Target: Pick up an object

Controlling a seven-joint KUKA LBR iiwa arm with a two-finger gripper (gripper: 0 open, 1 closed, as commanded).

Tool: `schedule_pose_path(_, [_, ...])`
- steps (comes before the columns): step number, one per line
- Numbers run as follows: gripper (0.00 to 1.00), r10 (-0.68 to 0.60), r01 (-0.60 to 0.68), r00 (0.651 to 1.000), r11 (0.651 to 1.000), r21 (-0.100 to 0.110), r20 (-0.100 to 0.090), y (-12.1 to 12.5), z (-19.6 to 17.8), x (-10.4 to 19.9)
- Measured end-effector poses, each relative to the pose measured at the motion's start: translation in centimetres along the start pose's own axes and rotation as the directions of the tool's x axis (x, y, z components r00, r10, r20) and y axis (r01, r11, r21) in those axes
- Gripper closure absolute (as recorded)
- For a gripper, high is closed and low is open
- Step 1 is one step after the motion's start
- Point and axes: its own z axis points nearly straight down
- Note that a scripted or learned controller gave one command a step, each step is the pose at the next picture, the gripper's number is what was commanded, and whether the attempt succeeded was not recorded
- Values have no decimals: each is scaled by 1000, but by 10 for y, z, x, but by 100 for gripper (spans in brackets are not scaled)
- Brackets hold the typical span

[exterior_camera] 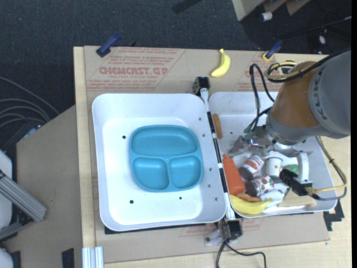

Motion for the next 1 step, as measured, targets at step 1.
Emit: schedule_pose_path(1, [0, -1, 1, 1000, 1000, -3, 1, 72, -1, 5])
